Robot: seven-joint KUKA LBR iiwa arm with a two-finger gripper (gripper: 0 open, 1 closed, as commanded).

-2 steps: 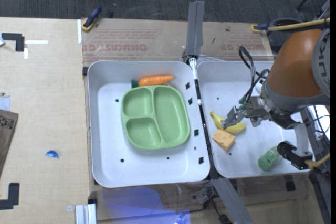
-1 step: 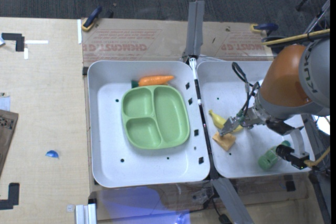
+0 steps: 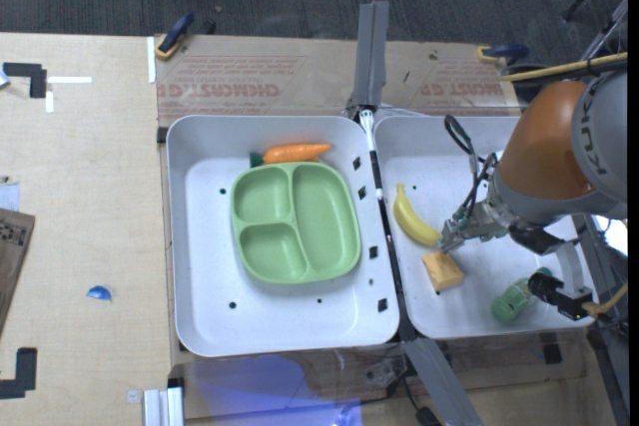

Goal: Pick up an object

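Dark ribbed carpet runs along the top of the view; below it a pale wooden bench [image 3: 80, 214] carries a sheet of printed brown cardboard [image 3: 260, 75] and two shallow white bins set side by side.

Left bin [image 3: 200, 314]: smooth white plastic, rounded corners, small dark holes in the floor. A light green divided plate [image 3: 297, 221] with three compartments and rounded corners sits near its middle; bare floor is left along the near and left sides. An orange carrot [image 3: 297, 152] lies just behind the plate, close to the far wall.

Right bin [image 3: 419, 145]: same make. The grey arm [image 3: 559, 150] with its glossy orange band reaches in from the right and covers much of the bin's right half. The far-left part of the floor is bare.

Objects in the right bin: a yellow banana [image 3: 412, 220], curved, lies near the left wall. A tan block [image 3: 441, 270] with flat faces lies just nearer than the banana. A small green object [image 3: 509, 302] lies toward the near right side, well apart from both.

Gripper [image 3: 454, 239]: low over the floor, between the banana's near end and the block, very close to both. Contact with either cannot be judged. Finger spacing is not resolvable at this slant; nothing is visibly held between them.
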